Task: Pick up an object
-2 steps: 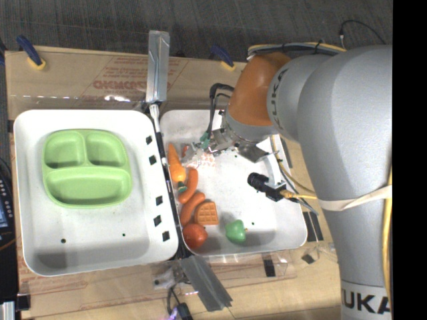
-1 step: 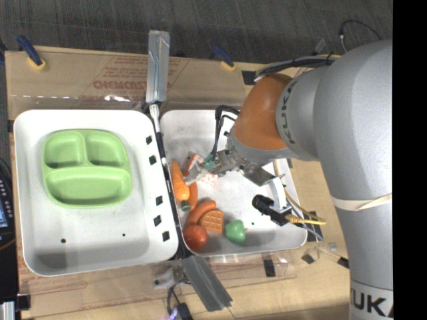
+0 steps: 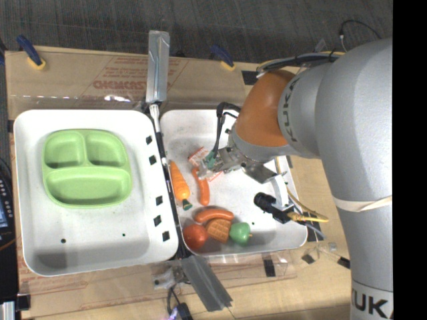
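From here my arm (image 3: 333,105) crowds the right bin (image 3: 193,122), so I judge the step in hand is a descent onto one of the toy foods, and doing it well means settling on a single piece that lies apart from its neighbours. The end effector (image 3: 215,165) sits low over the bin's middle, just beside a small pink-and-white item (image 3: 198,156) and the upper end of a short orange piece (image 3: 203,191); I cannot tell how far it is opened or whether it has anything in hand. The carrot (image 3: 179,182) lies along the bin's left wall, well placed for a clean grasp, though the wall may foul the approach. At the near edge a sausage (image 3: 213,214), tomato (image 3: 195,235), brown waffle-like piece (image 3: 217,229) and green ball (image 3: 239,232) are packed touching, a poor choice. The left bin (image 3: 87,245) carries a green divided tray (image 3: 85,168). Both bins rest on a cardboard-covered surface (image 3: 80,69), clamped at the far edge, with dark carpet (image 3: 87,9) beyond.
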`<move>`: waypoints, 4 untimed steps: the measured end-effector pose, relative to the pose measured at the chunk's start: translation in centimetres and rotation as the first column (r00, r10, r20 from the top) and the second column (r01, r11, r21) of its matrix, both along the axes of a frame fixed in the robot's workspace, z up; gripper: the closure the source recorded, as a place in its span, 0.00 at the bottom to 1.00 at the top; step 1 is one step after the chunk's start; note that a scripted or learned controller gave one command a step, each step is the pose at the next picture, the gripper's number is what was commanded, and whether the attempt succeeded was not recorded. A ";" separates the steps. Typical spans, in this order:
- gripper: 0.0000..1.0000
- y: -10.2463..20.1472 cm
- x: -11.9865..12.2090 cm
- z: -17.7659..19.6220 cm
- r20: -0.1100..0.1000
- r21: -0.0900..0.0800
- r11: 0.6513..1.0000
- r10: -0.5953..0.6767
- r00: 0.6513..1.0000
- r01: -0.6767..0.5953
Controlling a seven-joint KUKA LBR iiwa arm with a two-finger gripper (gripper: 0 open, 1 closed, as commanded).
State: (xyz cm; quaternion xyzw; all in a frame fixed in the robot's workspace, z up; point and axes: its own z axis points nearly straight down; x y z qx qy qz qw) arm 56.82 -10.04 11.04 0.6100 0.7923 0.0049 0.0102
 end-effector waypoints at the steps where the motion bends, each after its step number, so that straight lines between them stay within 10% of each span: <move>1: 0.00 0.0 0.0 0.0 0.000 0.000 1.000 0.000 1.000 0.000; 2: 0.00 -1.2 -4.9 -1.8 -0.018 -0.001 1.000 0.002 1.000 -0.002; 3: 0.00 -3.0 2.1 -2.0 -0.024 0.004 0.984 -0.177 0.984 0.177; 4: 1.00 -2.9 2.1 -1.2 -0.026 0.004 0.985 -0.172 0.985 0.172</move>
